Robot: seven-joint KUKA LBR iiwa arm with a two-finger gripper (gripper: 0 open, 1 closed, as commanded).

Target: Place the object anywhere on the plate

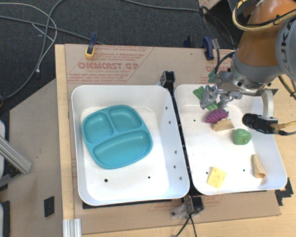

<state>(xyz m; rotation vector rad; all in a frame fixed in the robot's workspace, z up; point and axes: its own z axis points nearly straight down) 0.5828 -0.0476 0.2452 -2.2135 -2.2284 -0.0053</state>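
End effector [213,97] low over the back left part of the right bin [266,179], just above and touching-close to a purple grape bunch [216,115]; cannot tell how it is set. Beside the grapes: a tan bread piece [223,125], then a green apple [241,137], a cone-like tan item [258,166], a yellow cheese wedge [216,177]. Teal divided plate [118,136] lies in the left bin [89,181].

Arm [271,33] cut off by right and top edges; gripper [213,97] fingertips blurred; dark green item [200,91] behind them partly hidden.
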